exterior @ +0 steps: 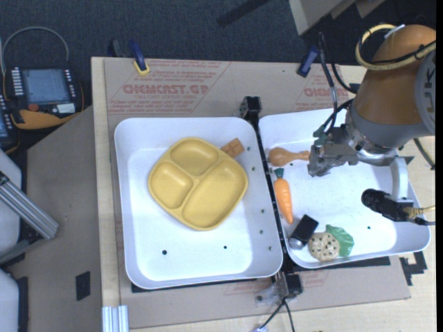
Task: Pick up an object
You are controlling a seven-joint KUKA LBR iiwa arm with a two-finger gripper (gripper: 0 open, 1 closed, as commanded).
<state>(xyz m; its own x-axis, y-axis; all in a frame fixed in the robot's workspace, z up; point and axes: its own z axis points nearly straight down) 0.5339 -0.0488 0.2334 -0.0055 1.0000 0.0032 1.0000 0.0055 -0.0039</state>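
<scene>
A: What sits in the left white bin [131,206]?
B: A yellow three-compartment plastic plate [198,182], a small brown block [232,147] touching its upper right edge.
A: And the right white bin [408,237]?
B: An orange toy carrot [282,198], a tan wooden spoon-like piece [287,156], a small black block [303,229], a cookie [323,246] against a green leaf [340,238].
A: The grey gripper [324,162]?
B: Beside the spoon piece; whether it's parted or closed, I cannot tell.

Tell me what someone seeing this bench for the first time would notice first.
Probably the yellow divided plate, lying in the middle of the left bin. Next, the grey and orange arm reaching in from the right, its hand low over the right bin near a drumstick-shaped toy. Along that bin's left side lie a toy carrot, a small black object and a cookie on a green leaf.
</scene>
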